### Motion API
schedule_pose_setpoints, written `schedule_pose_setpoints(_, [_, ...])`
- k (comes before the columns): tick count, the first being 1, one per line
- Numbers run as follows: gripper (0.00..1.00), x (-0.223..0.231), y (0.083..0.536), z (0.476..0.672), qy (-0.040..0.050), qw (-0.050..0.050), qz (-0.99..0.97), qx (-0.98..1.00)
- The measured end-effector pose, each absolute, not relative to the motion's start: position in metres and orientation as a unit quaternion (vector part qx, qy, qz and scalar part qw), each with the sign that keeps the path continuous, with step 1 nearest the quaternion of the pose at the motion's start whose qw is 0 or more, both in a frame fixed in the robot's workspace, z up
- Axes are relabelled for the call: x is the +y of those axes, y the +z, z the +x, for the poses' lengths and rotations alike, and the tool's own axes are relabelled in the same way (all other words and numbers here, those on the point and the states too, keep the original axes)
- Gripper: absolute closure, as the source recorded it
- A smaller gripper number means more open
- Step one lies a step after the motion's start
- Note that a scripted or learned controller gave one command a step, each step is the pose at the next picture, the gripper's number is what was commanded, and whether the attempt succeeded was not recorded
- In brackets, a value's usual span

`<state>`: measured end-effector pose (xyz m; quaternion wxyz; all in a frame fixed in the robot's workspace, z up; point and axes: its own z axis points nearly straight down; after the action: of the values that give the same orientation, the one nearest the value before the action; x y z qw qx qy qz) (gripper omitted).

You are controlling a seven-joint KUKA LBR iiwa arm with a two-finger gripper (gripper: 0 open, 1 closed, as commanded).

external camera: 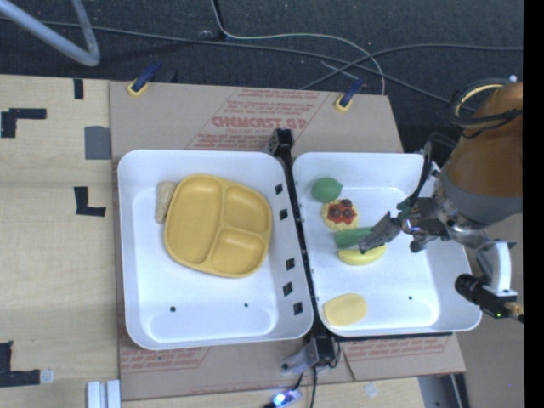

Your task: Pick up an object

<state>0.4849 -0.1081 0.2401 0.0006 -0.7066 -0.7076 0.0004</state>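
Over the right bin (425,313), gripper (393,232) touches green-yellow toy (357,246).

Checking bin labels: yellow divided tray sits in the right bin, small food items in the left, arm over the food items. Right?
Bins are swapped. The camera view shows the yellow divided tray in the left bin and the small food items in the right bin. The arm is over the food items.

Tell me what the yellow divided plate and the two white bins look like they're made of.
The yellow divided plate looks like moulded plastic with a matte to satin finish: uniform colour, soft rounded compartment ridges, only faint sheen. The left bin and right bin look like thin formed plastic, smooth and slightly glossy, with rounded corners and rolled rims, though coated metal can't be ruled out from this view.
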Motion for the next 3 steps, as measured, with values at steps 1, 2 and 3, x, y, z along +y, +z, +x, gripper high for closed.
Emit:
schedule_pose_setpoints(1, [0.0, -0.117, 0.181, 0.487, 0.0023, 0.003, -0.707, -0.707])
schedule_pose_setpoints(2, [0.0, -0.115, 0.137, 0.488, 0.0021, 0.003, -0.707, -0.707])
schedule_pose_setpoints(3, [0.0, -0.114, 0.085, 0.488, 0.0008, 0.0, -0.707, -0.707])
